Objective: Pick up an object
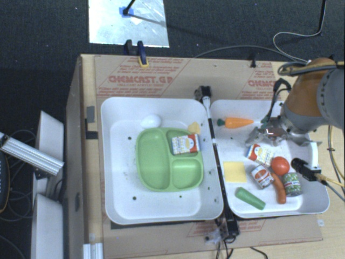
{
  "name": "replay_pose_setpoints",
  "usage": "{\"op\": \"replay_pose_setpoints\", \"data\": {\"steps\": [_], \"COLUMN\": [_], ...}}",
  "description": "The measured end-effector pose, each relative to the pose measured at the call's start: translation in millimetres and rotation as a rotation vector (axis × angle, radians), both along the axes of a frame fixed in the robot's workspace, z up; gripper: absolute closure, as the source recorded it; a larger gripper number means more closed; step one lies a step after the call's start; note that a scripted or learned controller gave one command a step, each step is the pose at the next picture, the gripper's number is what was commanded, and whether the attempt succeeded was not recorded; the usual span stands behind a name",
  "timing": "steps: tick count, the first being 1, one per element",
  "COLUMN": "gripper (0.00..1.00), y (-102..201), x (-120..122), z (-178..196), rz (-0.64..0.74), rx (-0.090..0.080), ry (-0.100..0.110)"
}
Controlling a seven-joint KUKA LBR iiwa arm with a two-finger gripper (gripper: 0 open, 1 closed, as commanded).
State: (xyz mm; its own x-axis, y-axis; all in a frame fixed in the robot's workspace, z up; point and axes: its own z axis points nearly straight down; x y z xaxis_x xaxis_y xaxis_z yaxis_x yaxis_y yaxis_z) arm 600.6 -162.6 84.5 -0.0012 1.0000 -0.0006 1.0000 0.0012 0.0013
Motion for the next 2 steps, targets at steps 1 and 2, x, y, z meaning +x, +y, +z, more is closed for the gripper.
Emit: {"op": "replay_pose_setpoints", "data": {"steps": [1,2], "gripper": [0.00,1.00], "y": [34,36], "x": [60,62], "z": [-6,6], "rz": [0.005,0.008], "rx": [0.003,0.004], "ry": [0.037,0.030]}}
